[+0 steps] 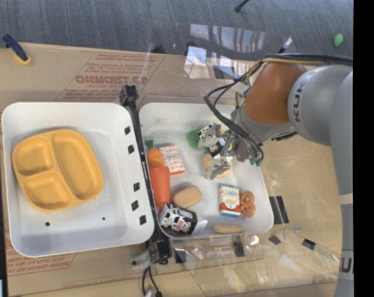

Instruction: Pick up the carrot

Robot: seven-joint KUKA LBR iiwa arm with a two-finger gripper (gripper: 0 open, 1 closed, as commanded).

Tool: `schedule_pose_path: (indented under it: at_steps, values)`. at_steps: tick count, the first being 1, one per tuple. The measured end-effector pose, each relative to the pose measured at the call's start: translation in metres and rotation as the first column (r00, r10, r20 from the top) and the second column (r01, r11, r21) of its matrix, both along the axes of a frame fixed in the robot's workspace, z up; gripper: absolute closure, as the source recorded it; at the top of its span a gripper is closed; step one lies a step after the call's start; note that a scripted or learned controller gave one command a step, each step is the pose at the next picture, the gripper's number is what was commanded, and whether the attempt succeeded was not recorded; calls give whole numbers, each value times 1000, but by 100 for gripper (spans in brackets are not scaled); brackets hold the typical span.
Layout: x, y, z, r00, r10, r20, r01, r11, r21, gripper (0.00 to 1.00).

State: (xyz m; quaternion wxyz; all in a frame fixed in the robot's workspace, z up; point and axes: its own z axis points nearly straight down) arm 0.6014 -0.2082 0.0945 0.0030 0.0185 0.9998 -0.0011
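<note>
The carrot (160, 179) is an orange stick with a rounder top end. It lies lengthwise against the left wall of the right bin (261, 184). My gripper (221, 158) hangs low over the middle of that bin, about a hand's width to the right of the carrot and apart from it. It sits above a small tan item (208, 163) that it partly hides. The grey arm with its orange band (270, 94) reaches in from the right.
Around the carrot lie a striped snack box (173, 159), a tan bread roll (187, 197) and a cow-patterned carton (176, 220). Further right are a small orange-white box (229, 201), a pretzel (247, 203) and a sausage (228, 229). The left bin holds a yellow divided plate (57, 167).
</note>
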Motion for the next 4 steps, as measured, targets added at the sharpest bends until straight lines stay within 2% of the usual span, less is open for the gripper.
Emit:
schedule_pose_path:
  at_steps: [1, 2, 3, 4]
  values:
    - [13, 1, 0, 948, 318, 1, -318, 948, -1, 0]
    - [-18, 22, 119, 939, 343, 9, -343, 939, -8, 0]
    - [-31, -2, 133, 829, 559, -2, -559, 829, -3, 0]
    - [-47, 57, 68, 846, 532, -7, -532, 846, 8, 0]
